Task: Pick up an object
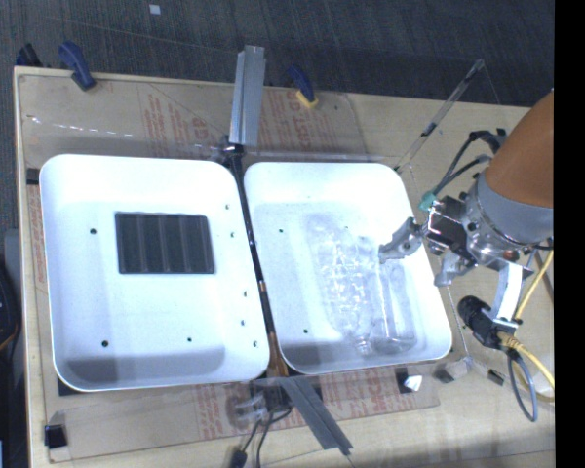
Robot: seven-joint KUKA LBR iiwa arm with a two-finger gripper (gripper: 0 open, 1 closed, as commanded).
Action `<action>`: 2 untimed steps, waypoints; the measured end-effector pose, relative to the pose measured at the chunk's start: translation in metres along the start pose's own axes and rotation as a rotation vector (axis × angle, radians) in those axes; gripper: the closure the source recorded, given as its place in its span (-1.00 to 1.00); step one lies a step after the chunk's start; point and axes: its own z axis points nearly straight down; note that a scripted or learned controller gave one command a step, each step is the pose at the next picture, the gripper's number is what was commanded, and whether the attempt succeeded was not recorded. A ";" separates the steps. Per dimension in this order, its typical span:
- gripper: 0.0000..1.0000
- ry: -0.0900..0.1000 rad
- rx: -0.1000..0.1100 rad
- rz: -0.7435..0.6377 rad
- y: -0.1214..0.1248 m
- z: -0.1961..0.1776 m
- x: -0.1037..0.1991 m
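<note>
Camera view: arm's hand hangs at the right bin's edge, bottles lying inside

From above, the table (127,115) carries two shallow white bins side by side. The left bin (68,339) has a dark ribbed rectangular tray (165,243) lying flat in its upper middle, long side running left to right, well clear of the walls.

The right bin (302,193) holds clear plastic things that are hard to separate against the white. One looks like a crinkled, knobbly bottle (339,271) lying lengthwise down the middle of the bin. Just to its right lies a smoother clear bottle (395,310), running toward the bin's lower right corner. The two lie close together and seem to touch, though the glare makes the exact line between them unclear.

The arm reaches in from the right, its orange band (531,154) at the picture's edge. The hand (402,242) is at the right bin's right wall, its metal tip poking over the rim toward the upper end of the smoother bottle. Whether its fingers are spread or closed I cannot tell from here; nothing can be seen between them. Cables and a black connector (478,322) hang below the wrist, off the bin's right side.

Blue clamps (78,68) grip the table's far edge, and a grey metal bar (247,96) stands at the seam between the two bins.
</note>
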 end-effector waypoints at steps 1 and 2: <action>-1.00 0.001 -0.004 -0.012 0.000 -0.021 0.000; -1.00 -0.001 -0.005 -0.210 0.000 -0.038 0.000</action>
